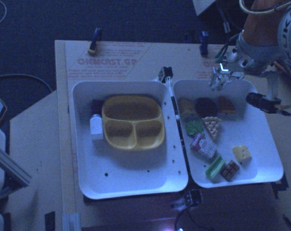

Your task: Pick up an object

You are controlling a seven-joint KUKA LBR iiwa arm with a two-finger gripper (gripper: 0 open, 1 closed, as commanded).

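Note:
My gripper [219,82] hangs over the far edge of the right bin [268,143], above and a little right of a dark round food piece [205,106]. Nothing shows between its fingers. In that bin lie several toy foods: a brown piece [226,105], a tan piece [187,107], a green leaf [194,127], a pizza slice [212,125], a pink packet [203,146], a yellow cheese block [241,154], a green stick [215,168] and a chocolate bar [230,170].
The left bin [83,167] holds a yellow divided plate [133,121] and a small white bottle [96,126] beside it. A black divider clip [165,73] sits between the bins. Black clamps [203,42] stand at the bench's far edge.

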